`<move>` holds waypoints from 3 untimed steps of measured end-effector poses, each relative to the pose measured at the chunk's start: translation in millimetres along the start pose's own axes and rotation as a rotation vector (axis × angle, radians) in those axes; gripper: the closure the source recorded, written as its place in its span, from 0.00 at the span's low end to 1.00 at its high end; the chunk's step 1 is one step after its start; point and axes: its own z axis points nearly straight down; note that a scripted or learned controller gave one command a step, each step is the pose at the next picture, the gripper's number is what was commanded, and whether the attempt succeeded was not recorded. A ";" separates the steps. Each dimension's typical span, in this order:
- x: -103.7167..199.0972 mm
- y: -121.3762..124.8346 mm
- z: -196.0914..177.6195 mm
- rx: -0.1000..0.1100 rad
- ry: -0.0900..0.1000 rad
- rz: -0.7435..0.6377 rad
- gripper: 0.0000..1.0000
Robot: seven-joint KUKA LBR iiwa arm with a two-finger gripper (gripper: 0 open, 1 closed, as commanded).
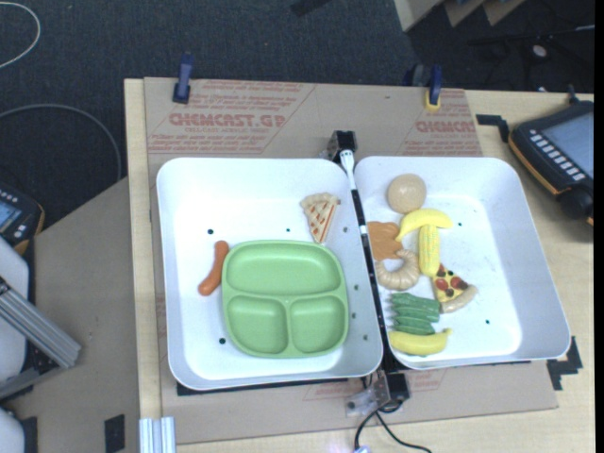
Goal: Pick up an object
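Note:
Two white bins sit side by side on the bench. The left bin holds a green three-part plate, an orange sausage to the plate's left and a waffle wedge behind it. The right bin holds a beige round bun, a yellow banana, a corn cob, an orange-brown piece, a croissant, a pizza slice, green beans and a second banana.
A black and orange tablet-like device lies at the bench's right edge. Blue clamps grip the back of the board. A cable runs off the front edge.

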 end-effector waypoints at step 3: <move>5.1 108.4 415.7 -0.008 -0.002 -0.010 1.00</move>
